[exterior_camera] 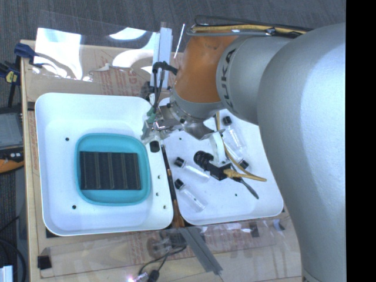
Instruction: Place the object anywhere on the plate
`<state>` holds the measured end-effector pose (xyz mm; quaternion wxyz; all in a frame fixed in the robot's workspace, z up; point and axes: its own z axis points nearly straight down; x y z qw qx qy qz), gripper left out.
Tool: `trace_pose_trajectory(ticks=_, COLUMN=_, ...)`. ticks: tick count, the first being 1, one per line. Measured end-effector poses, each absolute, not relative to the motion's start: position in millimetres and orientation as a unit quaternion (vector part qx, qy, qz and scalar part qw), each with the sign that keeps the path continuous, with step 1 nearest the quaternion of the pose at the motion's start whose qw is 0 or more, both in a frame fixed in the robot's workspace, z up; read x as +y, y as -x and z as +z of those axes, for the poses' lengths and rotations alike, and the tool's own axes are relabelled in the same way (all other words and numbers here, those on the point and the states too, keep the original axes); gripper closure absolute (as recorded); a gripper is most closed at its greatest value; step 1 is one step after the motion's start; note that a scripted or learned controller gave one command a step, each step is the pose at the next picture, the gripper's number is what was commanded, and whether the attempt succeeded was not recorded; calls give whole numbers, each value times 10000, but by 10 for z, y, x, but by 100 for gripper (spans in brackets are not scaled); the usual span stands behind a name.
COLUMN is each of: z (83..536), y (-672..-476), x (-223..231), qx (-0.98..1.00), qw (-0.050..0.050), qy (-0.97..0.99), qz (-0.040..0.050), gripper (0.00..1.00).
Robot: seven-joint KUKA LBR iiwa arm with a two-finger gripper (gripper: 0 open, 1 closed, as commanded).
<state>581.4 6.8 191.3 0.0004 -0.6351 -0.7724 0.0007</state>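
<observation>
A teal square plate [113, 169] with a dark ridged centre lies in the middle of the left white bin [53, 128]. My gripper [153, 125] hangs over the seam between the two bins, just past the plate's upper right corner. The wrist and the orange band above it hide much of the gripper. A small black piece [154, 147] sits directly below the gripper at the left bin's right rim. I cannot tell whether the gripper touches or holds it.
The right bin [258, 207] holds several small clear vials, such as a vial [181, 164] and another vial [192, 197]. A thin dark stick [168, 172] lies along the rim between the bins. The big grey arm covers the view's right side.
</observation>
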Motion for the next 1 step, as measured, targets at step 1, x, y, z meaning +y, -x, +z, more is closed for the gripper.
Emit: trace_pose_trajectory(ticks=1, z=1915, y=-5815, x=63, qx=-7722, qw=0, qy=6354, qz=7, gripper=0)
